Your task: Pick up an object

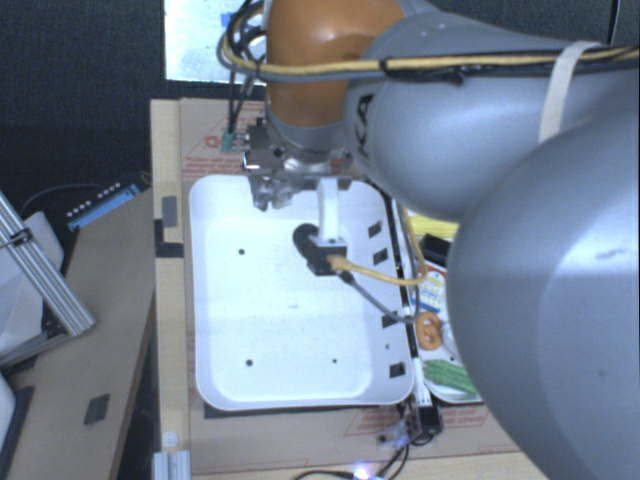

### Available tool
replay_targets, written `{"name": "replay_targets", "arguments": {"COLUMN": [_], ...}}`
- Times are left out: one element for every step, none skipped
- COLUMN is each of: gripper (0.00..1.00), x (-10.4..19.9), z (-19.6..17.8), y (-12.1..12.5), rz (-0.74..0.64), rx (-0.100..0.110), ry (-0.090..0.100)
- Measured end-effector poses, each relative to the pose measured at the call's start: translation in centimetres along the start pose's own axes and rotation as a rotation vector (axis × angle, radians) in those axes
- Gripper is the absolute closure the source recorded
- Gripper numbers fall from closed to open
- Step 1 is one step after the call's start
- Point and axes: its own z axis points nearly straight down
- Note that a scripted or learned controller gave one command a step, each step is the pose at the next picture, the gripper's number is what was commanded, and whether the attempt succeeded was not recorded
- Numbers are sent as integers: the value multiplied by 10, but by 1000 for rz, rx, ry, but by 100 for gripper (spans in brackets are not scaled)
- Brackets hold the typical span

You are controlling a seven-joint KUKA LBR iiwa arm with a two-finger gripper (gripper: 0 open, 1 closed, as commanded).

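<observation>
camera view: two white bins (250,308); one end effector (264,200) over one.

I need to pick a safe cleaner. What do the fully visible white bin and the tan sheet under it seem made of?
The white bin looks like moulded plastic, smooth with a faint sheen: rounded corners, soft raised rim. The tan sheet looks like matte cardboard or fibreboard, flat with red print near its edges; I cannot tell which.

- Tan surface (170,308) carries two shallow white bins, side by side.
- Left bin (280,338) lies in plain sight.
- Right bin (446,346) sits just beside it, mostly hidden.
</observation>
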Motion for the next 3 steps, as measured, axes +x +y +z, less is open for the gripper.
{"name": "replay_targets", "arguments": {"gripper": [100,100,100], "x": [-3,-3,-3], "z": [-143,-261,-33], "y": [-16,-6,-106], "rz": [4,4,8], "rx": [-11,-10,23], "ry": [3,1,-11]}}
